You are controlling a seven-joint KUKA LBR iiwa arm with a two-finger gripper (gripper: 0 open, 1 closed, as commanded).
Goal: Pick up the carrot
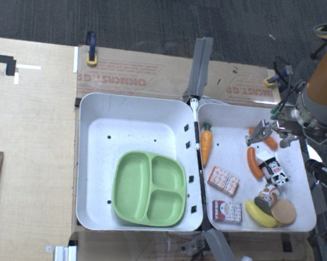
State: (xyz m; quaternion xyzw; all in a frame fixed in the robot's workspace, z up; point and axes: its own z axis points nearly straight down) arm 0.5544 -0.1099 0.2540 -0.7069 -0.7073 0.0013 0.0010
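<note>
I see my pincer hovering over the right bin, its fingers spread with nothing between them. The carrot lies well off to the pincer's left, against that bin's left wall. An orange sausage sits just below the pincer.

— What sits in the left bin?

— A green divided plate with three compartments, lying toward the near side.

— And the right bin?

— An orange sausage, a pink patterned box, a small red-and-white carton, a banana touching a round tan bun (a small can stands just beside them), and a black-and-white carton.

— Beyond the bins?

— A blue-and-yellow clamp on the cardboard.
</note>
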